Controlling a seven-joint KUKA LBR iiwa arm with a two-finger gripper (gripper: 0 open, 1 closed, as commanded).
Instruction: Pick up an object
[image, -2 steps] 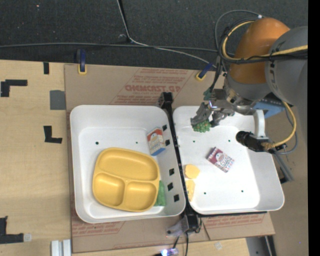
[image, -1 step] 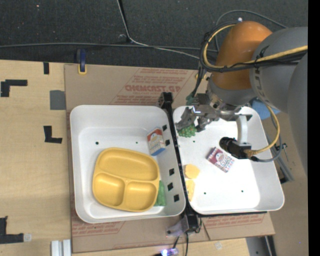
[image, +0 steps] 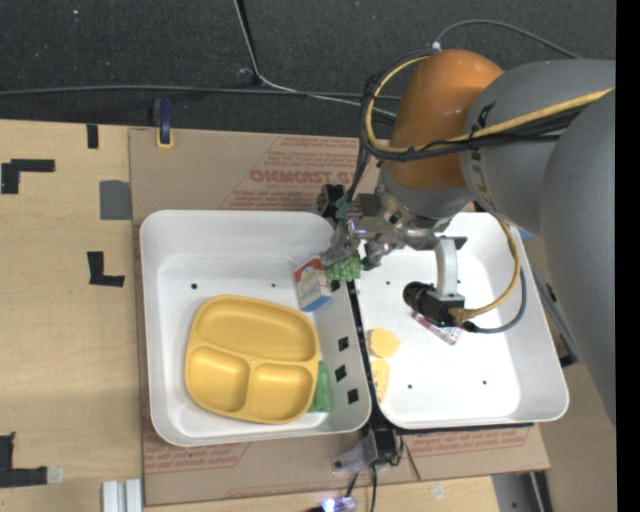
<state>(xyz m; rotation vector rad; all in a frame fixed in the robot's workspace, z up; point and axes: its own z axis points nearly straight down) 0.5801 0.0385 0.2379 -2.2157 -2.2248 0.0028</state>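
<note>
**Yellow plate up front, tool over the wall between the bins**

Yellow plate (image: 250, 360), moulded into three sections, lies in the near half of the left bin (image: 160, 330), close to its front edge. A green strip (image: 321, 388) is wedged between the plate's right rim and the bin's right wall.

Further back, a small carton (image: 312, 285) stands tilted near that same right wall, just beyond the plate's far right corner. The tool (image: 350, 252) hangs over the wall where the two bins meet, beside the carton. A small green knobbly piece (image: 346, 268) sits right at its tip. I cannot tell whether the tool is spread or closed, nor whether it grips that piece.

Across the wall, two pale yellow slices (image: 382, 345) lie flat against the left wall of the right bin (image: 500, 400).

The carton looks the likeliest thing to pick. It is probably light, fairly stiff card that would crush if squeezed hard. Its two broad flat faces seem the best hold, though its lean could make it tip away.
</note>
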